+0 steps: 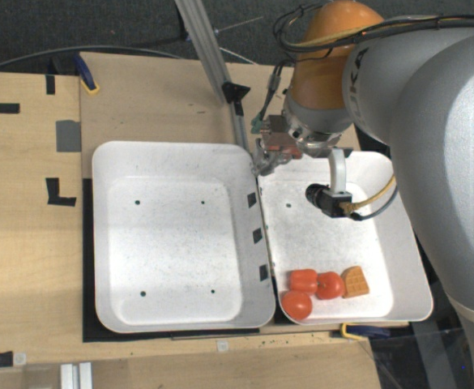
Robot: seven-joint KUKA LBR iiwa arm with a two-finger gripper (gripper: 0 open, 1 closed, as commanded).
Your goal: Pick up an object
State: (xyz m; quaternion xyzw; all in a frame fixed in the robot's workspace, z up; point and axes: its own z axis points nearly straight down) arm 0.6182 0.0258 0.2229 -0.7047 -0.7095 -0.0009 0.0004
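Grey arm (431, 136) across the right side of the view, with an orange band (334, 31) above the wrist. Pale wooden counter (26, 217) below, marked with black tape strips (2, 113) and a grey patch (68, 134) toward its left edge. Left bin (172, 241) white and shallow, speckled, showing four dark dots on its floor. Right bin (334, 241) just beside it, the two rims touching along the middle. Slanted metal pole (204, 47) running down from the top edge toward the far end of that shared rim. Gripper (262, 162) poised at the far left corner of the right bin, close over the rim between the bins. Open or shut: cannot tell at this angle, and nothing seen held. Three red pieces (304, 279) clustered in the near left corner of the right bin, touching one another, one right against the near rim. Tan ridged block (354, 282) just beside them on the right, along the same near edge, well apart from the gripper.
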